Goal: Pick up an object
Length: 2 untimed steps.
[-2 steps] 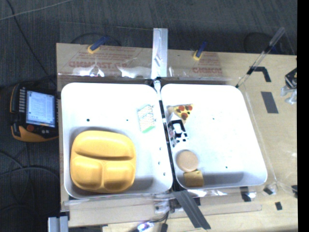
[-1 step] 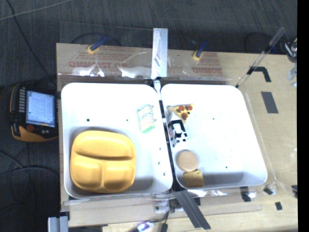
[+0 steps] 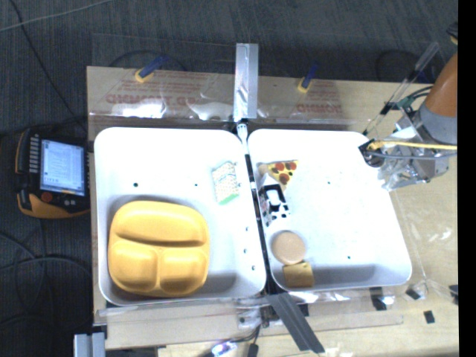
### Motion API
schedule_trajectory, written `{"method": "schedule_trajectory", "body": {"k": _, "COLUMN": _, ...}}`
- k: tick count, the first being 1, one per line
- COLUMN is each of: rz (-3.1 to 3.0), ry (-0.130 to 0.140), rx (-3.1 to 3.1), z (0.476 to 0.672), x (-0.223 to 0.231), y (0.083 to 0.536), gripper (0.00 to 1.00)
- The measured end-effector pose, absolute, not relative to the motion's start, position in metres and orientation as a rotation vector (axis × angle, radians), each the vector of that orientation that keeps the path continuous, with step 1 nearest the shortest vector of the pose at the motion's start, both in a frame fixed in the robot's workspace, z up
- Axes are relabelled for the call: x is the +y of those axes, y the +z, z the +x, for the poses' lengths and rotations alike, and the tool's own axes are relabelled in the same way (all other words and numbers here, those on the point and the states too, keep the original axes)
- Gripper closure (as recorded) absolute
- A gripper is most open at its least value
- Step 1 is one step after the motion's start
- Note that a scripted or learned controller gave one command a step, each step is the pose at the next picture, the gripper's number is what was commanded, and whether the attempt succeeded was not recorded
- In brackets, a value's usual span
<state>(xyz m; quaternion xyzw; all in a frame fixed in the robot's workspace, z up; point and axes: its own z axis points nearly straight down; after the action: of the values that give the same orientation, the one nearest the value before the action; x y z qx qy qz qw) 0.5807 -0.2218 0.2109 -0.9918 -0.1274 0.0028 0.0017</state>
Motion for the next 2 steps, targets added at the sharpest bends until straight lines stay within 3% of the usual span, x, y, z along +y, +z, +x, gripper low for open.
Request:
{"method": "schedule_trajectory", "body": {"k": 1, "rz": -3.122, "ry": 0.007, "rx": -0.360, "z": 0.597, "x": -0.223, "y": 0.291, "gripper": 1.00}}
{"method": "schedule_trajectory", "body": {"k": 2, "rz": -3.120, "ry": 0.006, "rx": -0.386, "z": 0.623, "x": -0.223, "y": 0.433, "gripper": 1.00}}
